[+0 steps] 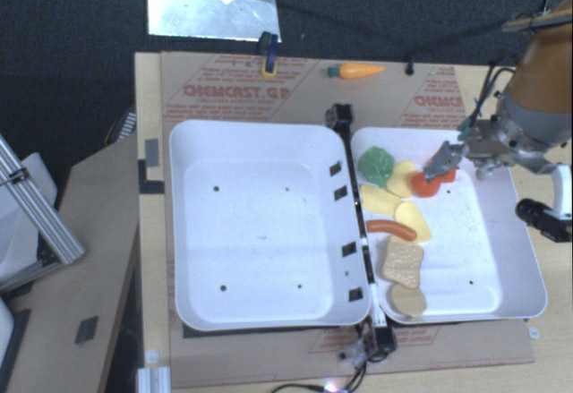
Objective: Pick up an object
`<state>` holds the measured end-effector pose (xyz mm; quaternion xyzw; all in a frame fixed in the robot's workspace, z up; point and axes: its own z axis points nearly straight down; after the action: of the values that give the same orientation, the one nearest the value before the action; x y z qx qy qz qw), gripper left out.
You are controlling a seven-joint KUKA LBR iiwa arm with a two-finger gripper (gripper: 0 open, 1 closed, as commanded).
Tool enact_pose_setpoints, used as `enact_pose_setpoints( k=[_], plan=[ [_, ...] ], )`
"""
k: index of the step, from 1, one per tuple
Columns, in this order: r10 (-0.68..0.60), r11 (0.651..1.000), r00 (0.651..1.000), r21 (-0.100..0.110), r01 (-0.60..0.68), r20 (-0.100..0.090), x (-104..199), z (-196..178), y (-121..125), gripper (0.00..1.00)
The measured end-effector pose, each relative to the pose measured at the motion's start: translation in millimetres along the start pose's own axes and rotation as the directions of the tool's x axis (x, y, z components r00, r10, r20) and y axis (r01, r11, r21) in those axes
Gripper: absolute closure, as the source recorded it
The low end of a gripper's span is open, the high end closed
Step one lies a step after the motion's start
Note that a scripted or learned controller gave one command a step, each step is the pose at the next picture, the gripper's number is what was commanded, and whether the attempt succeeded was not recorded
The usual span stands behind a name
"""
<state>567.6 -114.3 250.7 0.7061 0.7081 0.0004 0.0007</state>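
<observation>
Nearest the camera, a round tan cracker (408, 300) lies at the front-left corner of the right shallow white bin (506, 288), w/ a brown toast slice (403, 263) just behind it, then a red sausage (391, 227), yellow banana-like pieces (394, 205) and green lettuce (377, 165). The hand (439, 166) sits over a red tomato-like piece (427, 186); whether it grips, can't tell. Left white bin (260, 221) alongside. An orange carrot (355, 71) lies on the tabletop (295, 82) behind.
</observation>
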Motion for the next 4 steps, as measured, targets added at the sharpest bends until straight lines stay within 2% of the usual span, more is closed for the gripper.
enact_pose_setpoints(
  k=[1,2,3,4],
  plan=[
    [0.000,1.000,1.000,0.001,0.000,-0.002,22.5,109.6,-3.4,0.00],
    [-0.002,1.000,1.000,-0.003,0.002,0.000,29.9,166.1,25.0,0.00],
    [0.002,1.000,1.000,0.002,-0.002,0.000,13.2,165.7,-35.2,0.00],
    [0.001,1.000,1.000,-0.007,-0.001,0.002,13.0,154.2,-31.6,1.00]
  ],
)
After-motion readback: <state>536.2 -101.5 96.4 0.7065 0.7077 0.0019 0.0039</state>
